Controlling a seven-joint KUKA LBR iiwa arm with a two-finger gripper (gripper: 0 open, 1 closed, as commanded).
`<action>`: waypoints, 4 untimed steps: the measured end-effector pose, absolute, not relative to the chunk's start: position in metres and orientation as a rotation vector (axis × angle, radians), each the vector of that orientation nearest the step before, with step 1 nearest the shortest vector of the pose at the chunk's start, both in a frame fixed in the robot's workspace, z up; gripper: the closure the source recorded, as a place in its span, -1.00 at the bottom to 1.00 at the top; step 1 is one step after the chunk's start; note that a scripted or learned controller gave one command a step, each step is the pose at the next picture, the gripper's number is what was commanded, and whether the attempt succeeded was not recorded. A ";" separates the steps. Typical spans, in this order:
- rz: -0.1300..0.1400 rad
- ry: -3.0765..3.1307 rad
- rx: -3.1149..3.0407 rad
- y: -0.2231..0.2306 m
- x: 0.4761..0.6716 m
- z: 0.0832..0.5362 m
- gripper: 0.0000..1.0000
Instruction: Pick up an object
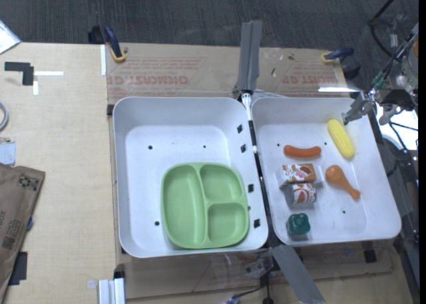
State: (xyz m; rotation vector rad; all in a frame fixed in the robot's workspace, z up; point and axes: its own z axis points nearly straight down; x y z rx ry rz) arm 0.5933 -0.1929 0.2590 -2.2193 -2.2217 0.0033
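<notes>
The gripper [354, 111] hung over the far right corner of the right bin [383, 193], just beside the corn cob [340, 138] — whether it was open or closed could not be told, and nothing showed in its grasp. Below the corn lay a sausage [302, 152], a chicken drumstick [342, 181], a small carton [297, 174], a can [303, 194] and a green block [298, 225]. The left bin [133, 163] held a green divided plate [205, 205].
</notes>
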 end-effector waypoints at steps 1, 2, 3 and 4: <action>0.003 -2.480 -1.925 -0.131 0.601 0.154 -1.00; 0.000 -2.556 -1.831 -0.164 0.588 0.195 -1.00; -0.001 -2.637 -1.712 -0.133 0.580 0.106 -1.00; -0.001 -2.892 -1.240 -0.111 0.645 0.094 -1.00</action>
